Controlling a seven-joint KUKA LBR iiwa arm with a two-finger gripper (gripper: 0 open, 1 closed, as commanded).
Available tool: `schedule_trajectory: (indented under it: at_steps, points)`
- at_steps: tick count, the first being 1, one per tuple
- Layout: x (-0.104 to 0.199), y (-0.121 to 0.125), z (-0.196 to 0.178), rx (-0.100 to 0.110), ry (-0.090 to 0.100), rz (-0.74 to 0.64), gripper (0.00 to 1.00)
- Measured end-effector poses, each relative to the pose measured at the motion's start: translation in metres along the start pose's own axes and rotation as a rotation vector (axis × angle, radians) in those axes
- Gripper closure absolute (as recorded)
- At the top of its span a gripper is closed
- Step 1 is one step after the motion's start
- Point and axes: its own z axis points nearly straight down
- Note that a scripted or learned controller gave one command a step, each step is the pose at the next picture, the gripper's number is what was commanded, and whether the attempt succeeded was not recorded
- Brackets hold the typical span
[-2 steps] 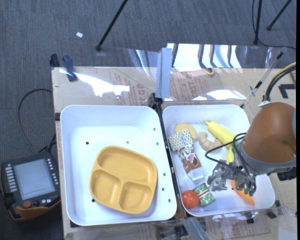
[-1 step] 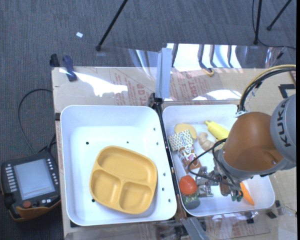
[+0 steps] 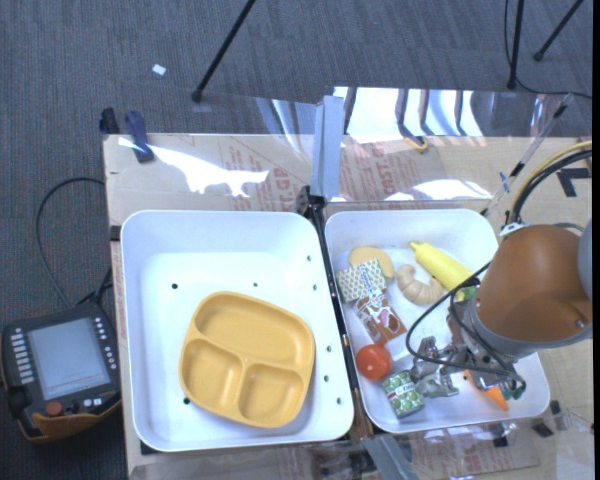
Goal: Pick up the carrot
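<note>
Right bin (image 3: 480,223), carrot (image 3: 495,397) just right of the lowered gripper (image 3: 460,373).

The arm (image 3: 533,286) hides most of the carrot (image 3: 494,396); pincer (image 3: 460,368) fingers too cluttered to tell.

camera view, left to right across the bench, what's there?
pendant → yellow tray → tomato → green carton → claw → carrot
</note>
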Motion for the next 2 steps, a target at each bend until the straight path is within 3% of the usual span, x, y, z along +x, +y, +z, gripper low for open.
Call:
schedule_trajectory:
  at_steps: [1,2]
  points:
    - [-0.006,-0.072,0.0,-0.001,-0.001,0.34,1.0]
    - [0.011,-0.077,0.0,-0.002,0.002,0.477,1.0]
